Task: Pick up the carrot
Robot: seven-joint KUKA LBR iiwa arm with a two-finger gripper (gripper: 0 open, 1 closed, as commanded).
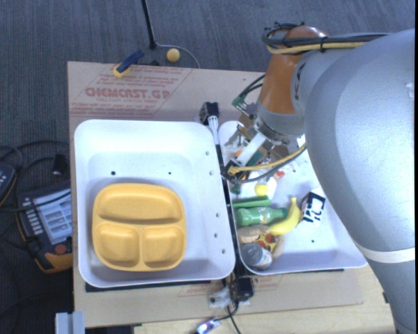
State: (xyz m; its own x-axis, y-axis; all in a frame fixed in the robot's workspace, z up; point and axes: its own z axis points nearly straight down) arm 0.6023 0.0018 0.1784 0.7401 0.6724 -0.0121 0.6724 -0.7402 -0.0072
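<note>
Grey arm reaching low into the right-hand bin's cluttered side.

The two-finger gripper [245, 153] on the grey arm with an orange band [282, 82] sits at about 10 o'clock in the shallow white right bin [327, 259], just above a heap of small toys. Whether it is spread or closed cannot be told, since cables and its own body hide it. A green plastic bottle [254, 216] and a yellow banana [290, 216] lie towards 7 o'clock. Which piece in that heap is the carrot cannot be told. The shallow white left bin [125, 134] holds a yellow compartment tray [139, 225] at 6 o'clock.
</note>
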